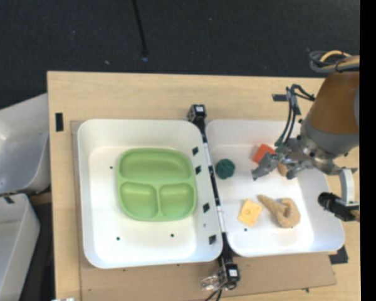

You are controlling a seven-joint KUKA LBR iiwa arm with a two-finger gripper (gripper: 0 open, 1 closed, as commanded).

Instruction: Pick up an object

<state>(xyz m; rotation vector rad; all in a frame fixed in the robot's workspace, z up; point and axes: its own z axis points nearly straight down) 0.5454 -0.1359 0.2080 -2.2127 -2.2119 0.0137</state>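
In the right bin lie an orange-red block, a dark green ball, a yellow cheese-like wedge and a tan curved piece. My gripper hangs over the middle of that bin, just right of and below the orange-red block, with its grey fingers spread apart and nothing between them. The arm's orange band rises behind it at the right edge.
The left bin holds a light green divided plate. A black-clipped divider runs between the two bins. Wooden bench surrounds both; a white object sits off the bench at the left.
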